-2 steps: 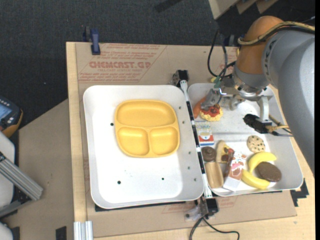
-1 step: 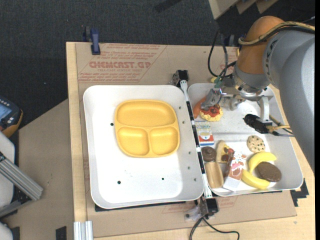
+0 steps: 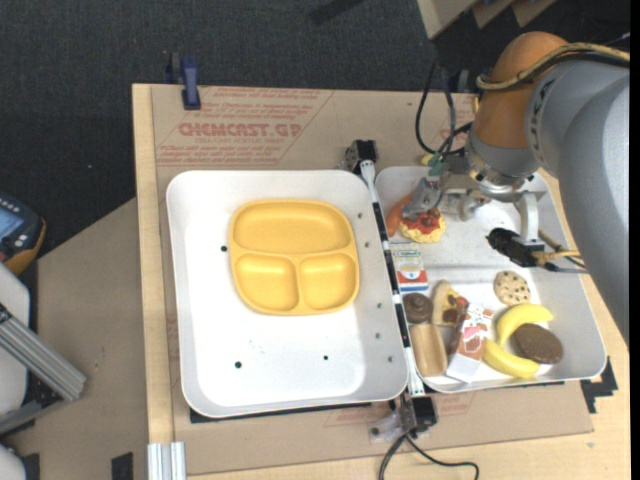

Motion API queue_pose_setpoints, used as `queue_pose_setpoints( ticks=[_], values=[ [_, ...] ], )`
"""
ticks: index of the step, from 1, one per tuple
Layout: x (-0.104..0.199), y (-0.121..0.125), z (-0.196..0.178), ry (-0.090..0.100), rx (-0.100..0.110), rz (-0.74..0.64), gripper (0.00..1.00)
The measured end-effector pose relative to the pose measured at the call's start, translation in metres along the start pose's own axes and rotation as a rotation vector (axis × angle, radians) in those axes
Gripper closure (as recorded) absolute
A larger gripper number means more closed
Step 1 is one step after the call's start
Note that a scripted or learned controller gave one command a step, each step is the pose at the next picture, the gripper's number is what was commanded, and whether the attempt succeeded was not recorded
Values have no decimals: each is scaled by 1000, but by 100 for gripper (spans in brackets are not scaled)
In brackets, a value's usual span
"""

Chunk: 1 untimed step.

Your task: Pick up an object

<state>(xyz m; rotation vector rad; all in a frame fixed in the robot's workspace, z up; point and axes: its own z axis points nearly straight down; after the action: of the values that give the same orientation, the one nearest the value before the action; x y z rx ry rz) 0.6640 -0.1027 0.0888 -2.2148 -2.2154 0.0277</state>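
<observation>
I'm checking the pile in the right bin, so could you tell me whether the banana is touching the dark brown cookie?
Touching. In the camera view the dark brown cookie lies on the banana's curve, overlapping it with no gap.

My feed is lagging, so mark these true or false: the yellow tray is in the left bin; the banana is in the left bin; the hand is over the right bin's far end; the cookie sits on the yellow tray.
1. The yellow tray lies in the left bin: true.
2. The banana is in the left bin: false, it lies in the right bin.
3. The hand is over the right bin's far end: true.
4. The cookie sits on the yellow tray: false, it lies in the right bin, beyond the banana.
</observation>
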Motion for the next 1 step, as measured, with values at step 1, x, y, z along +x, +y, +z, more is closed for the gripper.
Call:
queue_pose_setpoints(
  ticks=[1],
  values=[
    [-1,0,0,2,0,-1,0]
  ],
)
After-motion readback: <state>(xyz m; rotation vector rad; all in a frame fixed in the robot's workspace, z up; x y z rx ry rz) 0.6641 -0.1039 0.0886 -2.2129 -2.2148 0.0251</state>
